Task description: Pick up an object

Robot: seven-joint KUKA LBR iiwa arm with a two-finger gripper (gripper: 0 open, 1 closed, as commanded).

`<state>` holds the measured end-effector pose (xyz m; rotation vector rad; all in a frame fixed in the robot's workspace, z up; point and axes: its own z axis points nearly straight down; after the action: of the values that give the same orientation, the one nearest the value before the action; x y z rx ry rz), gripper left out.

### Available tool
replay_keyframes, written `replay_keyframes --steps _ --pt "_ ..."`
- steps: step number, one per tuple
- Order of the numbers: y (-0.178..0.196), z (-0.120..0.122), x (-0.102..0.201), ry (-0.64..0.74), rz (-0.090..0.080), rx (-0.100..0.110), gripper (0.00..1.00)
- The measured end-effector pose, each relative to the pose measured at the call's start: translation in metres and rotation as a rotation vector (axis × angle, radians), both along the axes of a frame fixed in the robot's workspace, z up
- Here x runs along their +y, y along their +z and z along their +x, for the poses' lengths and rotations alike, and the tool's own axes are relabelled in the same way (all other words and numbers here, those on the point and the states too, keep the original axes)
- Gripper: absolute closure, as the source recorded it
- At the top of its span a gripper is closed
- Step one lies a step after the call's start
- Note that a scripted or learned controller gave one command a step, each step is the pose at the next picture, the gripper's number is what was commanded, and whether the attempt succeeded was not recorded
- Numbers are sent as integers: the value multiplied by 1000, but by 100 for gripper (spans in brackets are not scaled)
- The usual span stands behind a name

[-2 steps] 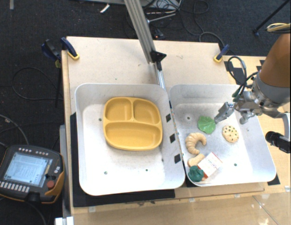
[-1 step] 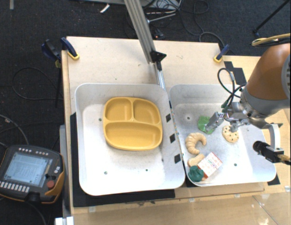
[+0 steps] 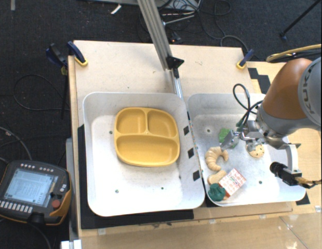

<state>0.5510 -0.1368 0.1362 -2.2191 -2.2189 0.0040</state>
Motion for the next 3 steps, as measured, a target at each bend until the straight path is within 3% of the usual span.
replay_keyframes --steps 1,3 --pt "13 1 0 0 -1 -5 100" --pt "136 10 -11 3 -3 -12 100"
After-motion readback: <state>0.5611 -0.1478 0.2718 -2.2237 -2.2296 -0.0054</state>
